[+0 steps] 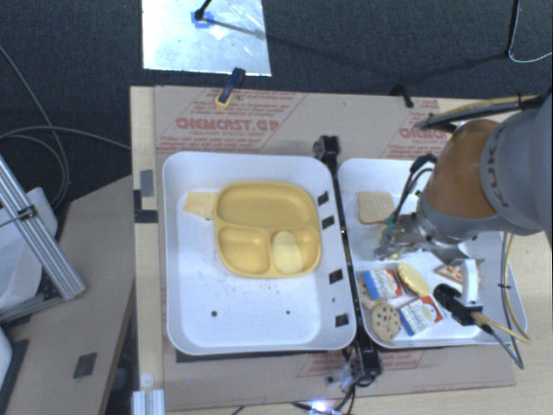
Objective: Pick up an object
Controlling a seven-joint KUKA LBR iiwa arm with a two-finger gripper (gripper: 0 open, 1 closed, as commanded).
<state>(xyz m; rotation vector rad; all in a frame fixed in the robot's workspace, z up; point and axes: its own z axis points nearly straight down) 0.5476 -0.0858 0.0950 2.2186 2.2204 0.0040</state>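
My gripper [390, 240] hangs low over the right bin [354, 180], just below a slice of bread [375, 206] and above a blue packet [380, 284]. To the right of that packet lies a yellow piece [413, 278]. A second blue packet [421, 315] and a chocolate-chip cookie [385, 320] sit near the bin's front edge. A small pizza slice [449, 272] and a white piece [469, 277] lie at the right, partly under the arm. I see nothing between the gripper's tips.
The left bin [186, 318] holds a yellow divided plate [259, 210] with a pale oval item [287, 251] in its right compartment. A tan cracker [200, 204] pokes out from the plate's left edge. The grey and orange arm [484, 180] covers the right bin's far right.
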